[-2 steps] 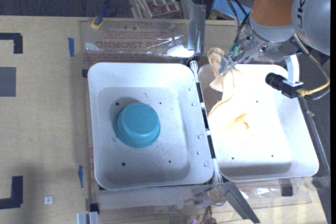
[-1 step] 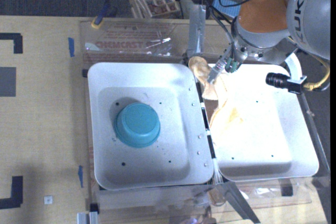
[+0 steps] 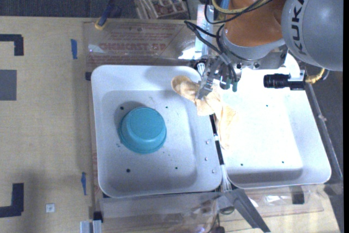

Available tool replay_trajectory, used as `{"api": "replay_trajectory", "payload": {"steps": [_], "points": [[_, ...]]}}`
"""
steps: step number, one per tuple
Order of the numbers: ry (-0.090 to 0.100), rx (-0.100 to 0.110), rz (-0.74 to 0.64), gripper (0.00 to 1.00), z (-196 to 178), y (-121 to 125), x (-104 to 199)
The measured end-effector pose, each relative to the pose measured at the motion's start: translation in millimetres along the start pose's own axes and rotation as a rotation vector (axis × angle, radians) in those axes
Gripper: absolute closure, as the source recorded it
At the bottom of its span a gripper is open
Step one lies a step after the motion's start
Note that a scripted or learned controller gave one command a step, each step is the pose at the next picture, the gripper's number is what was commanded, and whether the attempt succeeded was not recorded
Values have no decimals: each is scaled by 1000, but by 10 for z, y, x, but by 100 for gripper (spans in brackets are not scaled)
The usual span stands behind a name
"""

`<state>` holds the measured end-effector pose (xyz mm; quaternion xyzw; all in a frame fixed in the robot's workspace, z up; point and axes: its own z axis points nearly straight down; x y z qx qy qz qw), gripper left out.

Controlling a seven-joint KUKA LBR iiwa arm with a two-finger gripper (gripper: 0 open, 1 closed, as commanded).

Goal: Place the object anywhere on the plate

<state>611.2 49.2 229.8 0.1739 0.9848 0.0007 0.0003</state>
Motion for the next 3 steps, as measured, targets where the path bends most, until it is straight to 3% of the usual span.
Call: {"api": "replay_trajectory", "payload": {"steps": [1, 2, 3], "points": [[0, 0, -346, 100, -26, 272, 457], [0, 0, -350, 100, 6, 640, 816], [0, -1, -350, 0, 4, 640, 814]]}}
